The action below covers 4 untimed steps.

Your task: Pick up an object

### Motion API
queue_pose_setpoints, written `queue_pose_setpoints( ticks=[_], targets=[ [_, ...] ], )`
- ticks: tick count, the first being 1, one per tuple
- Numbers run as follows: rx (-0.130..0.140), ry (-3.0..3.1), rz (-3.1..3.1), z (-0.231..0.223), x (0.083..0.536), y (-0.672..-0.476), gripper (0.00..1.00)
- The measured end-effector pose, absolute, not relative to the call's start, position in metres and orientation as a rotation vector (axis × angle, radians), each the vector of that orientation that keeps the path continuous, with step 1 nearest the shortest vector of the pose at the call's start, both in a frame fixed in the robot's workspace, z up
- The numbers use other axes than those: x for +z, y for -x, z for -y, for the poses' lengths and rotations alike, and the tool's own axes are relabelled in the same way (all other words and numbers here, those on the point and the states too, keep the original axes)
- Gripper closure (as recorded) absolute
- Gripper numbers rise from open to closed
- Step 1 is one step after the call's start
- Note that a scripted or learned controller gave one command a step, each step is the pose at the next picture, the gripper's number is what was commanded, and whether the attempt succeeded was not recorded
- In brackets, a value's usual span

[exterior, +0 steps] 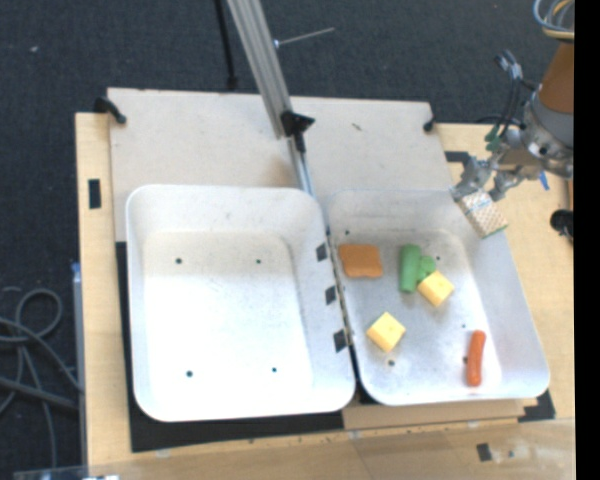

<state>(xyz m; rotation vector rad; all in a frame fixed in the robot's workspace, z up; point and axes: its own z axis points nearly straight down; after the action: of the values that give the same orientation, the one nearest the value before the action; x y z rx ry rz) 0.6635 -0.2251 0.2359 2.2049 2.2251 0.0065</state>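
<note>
The gripper hangs over the right bin's rim at about two o'clock; whether its fingers are apart, I cannot tell. In this bin lie an orange block, a green piece, two yellow cubes and an orange-red stick. No writing is readable.

A light wooden table stands on dark carpet. A pale board covers the table's far half; an aluminium post rises from it. Grey cables lie on the floor beside the table's left edge.
</note>
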Motion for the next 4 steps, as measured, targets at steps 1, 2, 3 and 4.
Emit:
queue_pose_setpoints(
  ticks=[1,2,3,4],
  targets=[
    [0.006,-2.208,-2.223,0.227,0.291,-0.665,1.0],
    [0.0,-2.215,-2.226,0.178,0.283,-0.661,1.0],
    [0.0,-2.215,-2.229,0.12,0.274,-0.643,1.0],
    [0.002,-2.214,-2.23,0.067,0.279,-0.624,1.0]
  ],
)
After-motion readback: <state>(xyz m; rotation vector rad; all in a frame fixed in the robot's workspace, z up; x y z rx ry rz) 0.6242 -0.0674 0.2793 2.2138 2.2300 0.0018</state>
